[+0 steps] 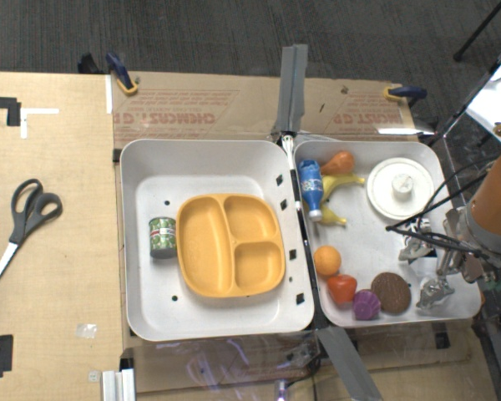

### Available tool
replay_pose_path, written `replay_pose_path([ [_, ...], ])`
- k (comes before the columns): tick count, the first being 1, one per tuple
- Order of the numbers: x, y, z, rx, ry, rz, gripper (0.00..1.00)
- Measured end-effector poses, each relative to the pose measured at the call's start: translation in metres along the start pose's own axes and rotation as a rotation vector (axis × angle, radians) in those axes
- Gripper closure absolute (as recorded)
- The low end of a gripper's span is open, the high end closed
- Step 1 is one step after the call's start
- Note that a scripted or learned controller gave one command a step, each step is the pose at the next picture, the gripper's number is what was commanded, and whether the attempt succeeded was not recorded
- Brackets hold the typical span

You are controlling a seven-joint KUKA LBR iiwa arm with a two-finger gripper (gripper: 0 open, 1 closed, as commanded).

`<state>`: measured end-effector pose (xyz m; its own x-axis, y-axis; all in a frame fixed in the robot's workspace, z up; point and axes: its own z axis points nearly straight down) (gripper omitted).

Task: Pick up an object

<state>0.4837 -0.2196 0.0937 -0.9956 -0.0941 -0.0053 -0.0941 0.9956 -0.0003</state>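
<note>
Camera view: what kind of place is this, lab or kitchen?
Probably a robot lab bench, not a kitchen: two white bins taped down over cardboard held by clamps, toy food such as a banana, and scissors lying beside them.

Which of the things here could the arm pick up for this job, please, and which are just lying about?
Job: gripper; right bin's bottle, banana, orange, tomato, purple fruit, brown disc, white lid; left bin's tray, can.
Lying about: scissors, clamps, cardboard.

Tan surface point(58, 307): two white bins point(142, 307) side by side, scissors point(25, 215) at left, cardboard sheet point(200, 107) behind bins.
</note>
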Motion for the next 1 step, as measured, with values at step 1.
replay_pose_path([
  [1,0.0005,0.0001,0.0002,0.0,0.001,0.0,0.0],
])
